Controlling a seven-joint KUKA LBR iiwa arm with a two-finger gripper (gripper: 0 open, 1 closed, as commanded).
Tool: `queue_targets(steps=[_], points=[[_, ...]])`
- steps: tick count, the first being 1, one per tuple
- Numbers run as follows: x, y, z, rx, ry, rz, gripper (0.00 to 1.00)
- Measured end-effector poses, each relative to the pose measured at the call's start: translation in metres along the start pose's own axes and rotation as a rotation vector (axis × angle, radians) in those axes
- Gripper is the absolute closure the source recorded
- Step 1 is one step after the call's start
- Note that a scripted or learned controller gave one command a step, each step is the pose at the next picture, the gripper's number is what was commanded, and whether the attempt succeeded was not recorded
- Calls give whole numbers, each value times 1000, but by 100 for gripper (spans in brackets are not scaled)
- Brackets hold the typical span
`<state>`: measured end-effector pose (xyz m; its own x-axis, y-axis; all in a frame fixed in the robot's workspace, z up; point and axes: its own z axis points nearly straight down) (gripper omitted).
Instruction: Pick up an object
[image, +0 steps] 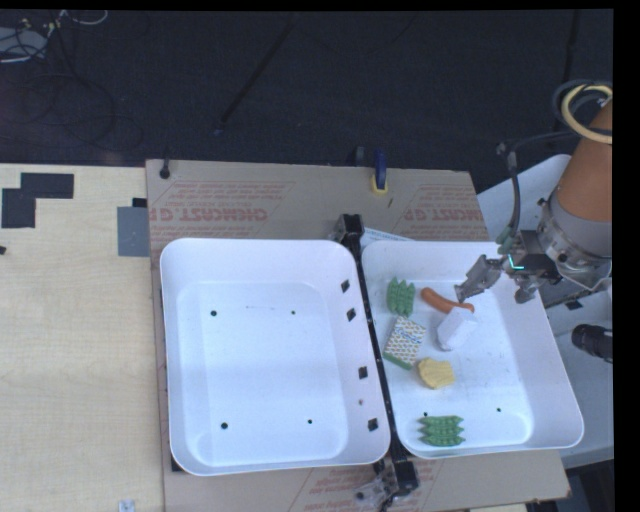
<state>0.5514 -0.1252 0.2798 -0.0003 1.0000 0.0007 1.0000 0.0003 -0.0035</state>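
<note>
The pincer (497, 281) hangs over the far part of the right-hand shallow white plastic bin (560, 400), its two dark fingers spread apart with nothing between them, so it is open and holds no object. It stands above and just right of the small orange carrot-shaped toy (434, 298) and the white blocky piece (455, 326), which lie touching or nearly so; I judge these the likeliest targets, since the fingers are closest to them.

The carrot's long axis runs left to right, tilting slightly nearer toward its right end. The white block lies slantwise, its far end toward the pincer.

Left of them sit a green ridged toy (401, 296) and a patterned green-and-white square packet (405, 342); nearer are a yellow rounded lump (435, 373) and a green pea-pod-like piece (441, 430) by the near wall. All are loosely scattered, presumably tipped in for picking. The left white bin (180, 330) rests beside it on the brown cardboard-covered surface (250, 200).
</note>
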Motion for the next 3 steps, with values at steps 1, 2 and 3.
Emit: queue_targets(steps=[1,2,3], points=[[-1,0,-10,2,0,0,100],[86,-17,-89,-10,2,-9,100],[136,-32,-44,5,1,-4,100]])
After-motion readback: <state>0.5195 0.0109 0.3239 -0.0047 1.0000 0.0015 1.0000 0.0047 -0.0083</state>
